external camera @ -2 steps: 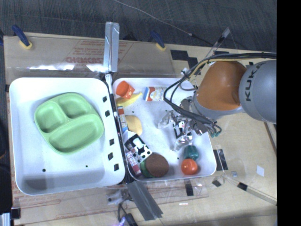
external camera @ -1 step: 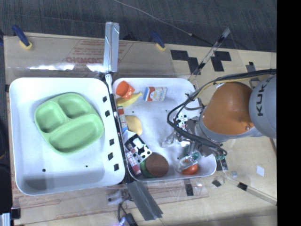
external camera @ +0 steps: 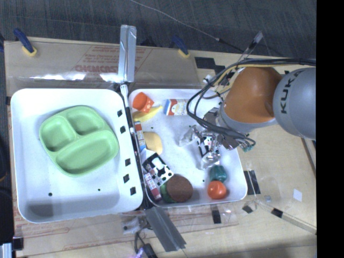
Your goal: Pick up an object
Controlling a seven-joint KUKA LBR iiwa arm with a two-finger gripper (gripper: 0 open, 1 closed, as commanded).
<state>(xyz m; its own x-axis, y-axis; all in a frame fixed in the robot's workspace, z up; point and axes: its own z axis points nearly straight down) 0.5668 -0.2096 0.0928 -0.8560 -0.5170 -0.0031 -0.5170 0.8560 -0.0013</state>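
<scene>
My gripper hangs low over the middle of the right bin, below the orange band of the arm. Nothing shows between its fingers. Just below it lie a teal object and a red-orange ball. A brown round object and a black-and-white patterned block sit at the bin's front left. A pale yellow object, a yellow banana-like piece, an orange object and a small white carton lie toward the back left.
The left bin holds a green divided plate. A metal divider stands between the bins at the back. Cables run from the arm over the right bin's far corner.
</scene>
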